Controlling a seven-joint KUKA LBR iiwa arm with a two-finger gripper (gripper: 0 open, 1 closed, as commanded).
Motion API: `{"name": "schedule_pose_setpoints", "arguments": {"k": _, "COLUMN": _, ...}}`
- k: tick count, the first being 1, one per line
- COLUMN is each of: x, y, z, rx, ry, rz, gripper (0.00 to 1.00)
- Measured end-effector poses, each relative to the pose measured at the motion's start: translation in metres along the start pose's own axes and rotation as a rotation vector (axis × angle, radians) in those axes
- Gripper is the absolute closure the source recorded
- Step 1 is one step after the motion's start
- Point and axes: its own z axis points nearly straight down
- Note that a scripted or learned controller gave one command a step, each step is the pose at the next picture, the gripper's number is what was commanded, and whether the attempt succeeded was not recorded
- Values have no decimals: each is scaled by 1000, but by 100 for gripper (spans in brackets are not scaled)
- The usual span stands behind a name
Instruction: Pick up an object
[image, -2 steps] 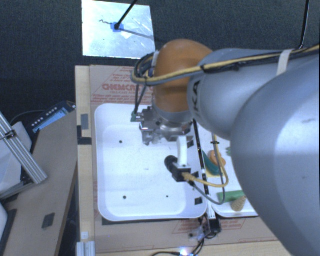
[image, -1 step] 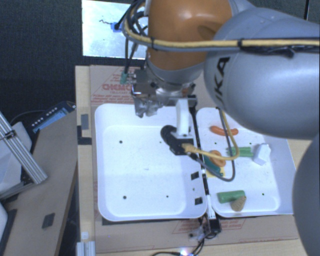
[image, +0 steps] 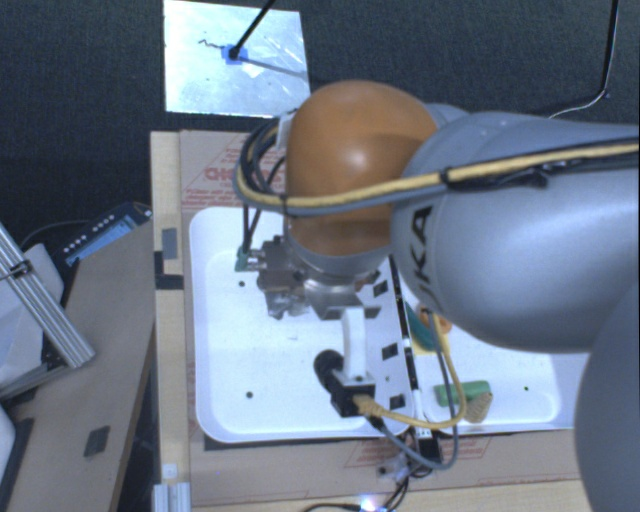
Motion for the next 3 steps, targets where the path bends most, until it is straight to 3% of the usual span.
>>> {"name": "schedule_pose_setpoints", "arguments": {"k": 1, "x": -98, "y": 66, "z": 36, "rx": -9, "ry": -4, "rz": 16, "gripper": 100}}
{"name": "schedule_pose_setpoints", "arguments": {"k": 2, "x": -28, "y": 28, "z": 108, "rx": -1, "ry": 2, "rz": -2, "gripper": 100}}
{"name": "schedule_pose_setpoints", "arguments": {"k": 3, "x": -78, "y": 4, "z": 225, "rx": -5, "ry": 0, "rz": 10, "gripper": 100}}
